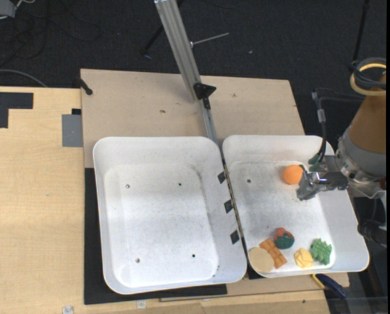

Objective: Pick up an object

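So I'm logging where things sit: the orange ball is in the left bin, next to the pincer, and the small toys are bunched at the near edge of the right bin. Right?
Not quite. In the camera view the orange ball lies in the right bin, not the left one, beside the pincer. The small toys are bunched at that bin's near edge, as you said.

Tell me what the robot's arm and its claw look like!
The arm is chunky and rounded, grey near the wrist with an orange part above it. Its gripper is small, dark grey metal with thin fingers. A thin dark cable runs beside the arm.
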